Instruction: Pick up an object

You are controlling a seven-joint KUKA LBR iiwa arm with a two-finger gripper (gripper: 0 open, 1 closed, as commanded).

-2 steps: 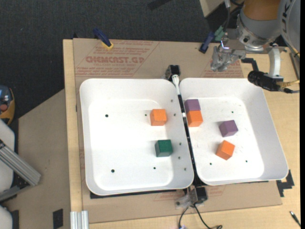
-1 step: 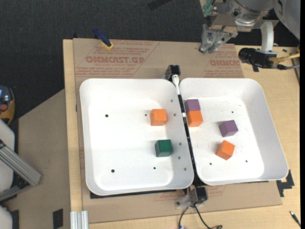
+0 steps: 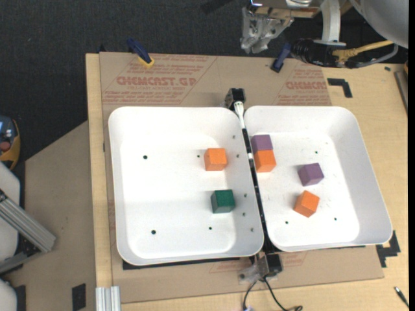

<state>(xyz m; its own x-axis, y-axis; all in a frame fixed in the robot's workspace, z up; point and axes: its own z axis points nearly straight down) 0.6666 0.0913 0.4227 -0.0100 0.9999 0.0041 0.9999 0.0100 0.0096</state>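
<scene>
While the end effector [image 3: 260, 36] hovers beyond the bins, finger state indiscernible, the purple cube [image 3: 261, 142] lies nearest, directly toward the camera.

You have a brown cardboard sheet [image 3: 194, 76] with red lettering covering the bench, held by blue clamps [image 3: 140, 52] at its far edge. Dark carpeted floor [image 3: 97, 11] lies beyond it, and an aluminium rail [image 3: 26, 222] angles in at left.
</scene>
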